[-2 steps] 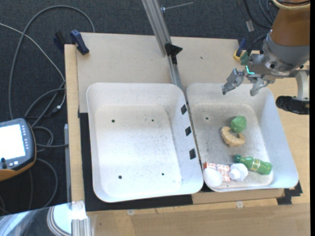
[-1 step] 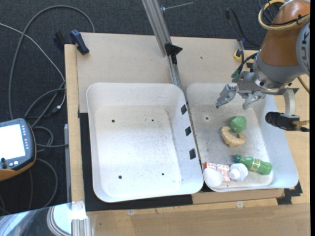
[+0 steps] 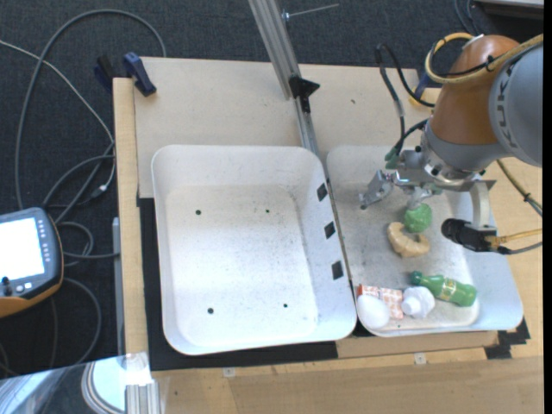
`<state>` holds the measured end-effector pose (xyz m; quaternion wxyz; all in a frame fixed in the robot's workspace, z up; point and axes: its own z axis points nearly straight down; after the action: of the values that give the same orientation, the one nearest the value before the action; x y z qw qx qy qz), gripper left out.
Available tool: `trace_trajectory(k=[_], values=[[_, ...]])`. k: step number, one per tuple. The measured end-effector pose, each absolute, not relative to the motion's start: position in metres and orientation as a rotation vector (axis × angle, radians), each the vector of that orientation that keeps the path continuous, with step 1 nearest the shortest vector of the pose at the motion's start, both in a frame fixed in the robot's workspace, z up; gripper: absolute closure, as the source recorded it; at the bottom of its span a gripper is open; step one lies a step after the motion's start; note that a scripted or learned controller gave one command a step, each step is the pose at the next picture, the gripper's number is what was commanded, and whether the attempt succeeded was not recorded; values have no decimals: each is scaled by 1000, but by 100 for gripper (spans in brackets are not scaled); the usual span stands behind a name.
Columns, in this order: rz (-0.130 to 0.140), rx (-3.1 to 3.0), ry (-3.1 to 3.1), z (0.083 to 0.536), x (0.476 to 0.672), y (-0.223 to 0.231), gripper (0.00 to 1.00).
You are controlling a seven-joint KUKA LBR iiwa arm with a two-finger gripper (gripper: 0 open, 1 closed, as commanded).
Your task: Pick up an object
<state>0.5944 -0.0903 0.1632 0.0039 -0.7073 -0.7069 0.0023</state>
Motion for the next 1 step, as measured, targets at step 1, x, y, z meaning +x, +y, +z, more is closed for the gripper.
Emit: trace_trajectory(k=[1], values=[[7, -2215, -2217, 109, 603, -87, 0]])
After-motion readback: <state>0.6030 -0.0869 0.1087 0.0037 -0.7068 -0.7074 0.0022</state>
